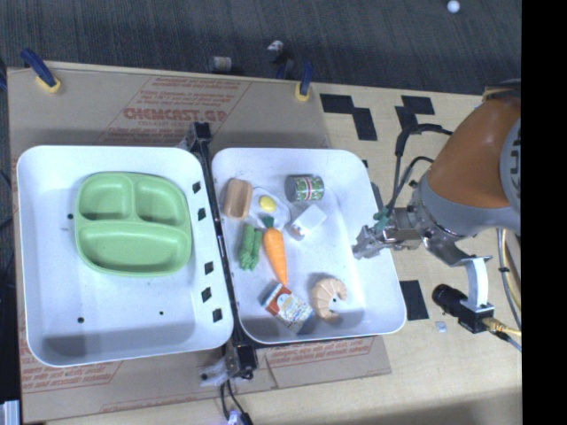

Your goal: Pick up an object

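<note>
A green tray (133,222) is seen in the left bin (35,326). A carrot (275,252), can (304,188) and croissant (330,296) are seen in the right bin (372,312), the gripper (365,243) at its right rim.

Two white bins (35,237), one green tray (133,224), seven food items (275,251).

Arm (474,171) cut off at right edge — claw (368,242) blurred (grip unclear).

Arm (474,180) enters from right, orange band uppermost, wrist bent leftward; tool (368,242) low.
</note>
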`<state>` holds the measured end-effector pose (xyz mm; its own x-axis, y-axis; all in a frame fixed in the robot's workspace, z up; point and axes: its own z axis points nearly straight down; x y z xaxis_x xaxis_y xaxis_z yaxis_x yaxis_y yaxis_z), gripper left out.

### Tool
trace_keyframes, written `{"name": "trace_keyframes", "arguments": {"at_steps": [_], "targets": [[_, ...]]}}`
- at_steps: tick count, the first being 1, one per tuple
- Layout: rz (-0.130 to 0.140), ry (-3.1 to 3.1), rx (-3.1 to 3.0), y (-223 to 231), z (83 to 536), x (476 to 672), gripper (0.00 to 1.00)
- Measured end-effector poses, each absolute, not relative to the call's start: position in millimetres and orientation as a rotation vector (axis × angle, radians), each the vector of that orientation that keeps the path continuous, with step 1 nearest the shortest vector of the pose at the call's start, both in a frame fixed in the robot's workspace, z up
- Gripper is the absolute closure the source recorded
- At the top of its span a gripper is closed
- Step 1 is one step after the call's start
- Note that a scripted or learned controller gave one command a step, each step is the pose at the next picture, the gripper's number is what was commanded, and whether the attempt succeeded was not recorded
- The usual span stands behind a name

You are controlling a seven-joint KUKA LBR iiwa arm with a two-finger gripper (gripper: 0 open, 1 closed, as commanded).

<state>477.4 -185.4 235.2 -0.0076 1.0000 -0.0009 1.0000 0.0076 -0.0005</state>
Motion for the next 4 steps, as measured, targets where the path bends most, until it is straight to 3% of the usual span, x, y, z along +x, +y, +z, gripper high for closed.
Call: {"name": "trace_keyframes", "arguments": {"at_steps": [1,2,3,4], "targets": [[-0.004,2.231,2.215,-192,228,476.5,1.0],[0.002,2.225,2.212,-174,276,478.0,1.0],[-0.003,2.23,2.216,-191,204,476.3,1.0],[0.0,2.225,2.217,-211,239,476.8,1.0]]}}
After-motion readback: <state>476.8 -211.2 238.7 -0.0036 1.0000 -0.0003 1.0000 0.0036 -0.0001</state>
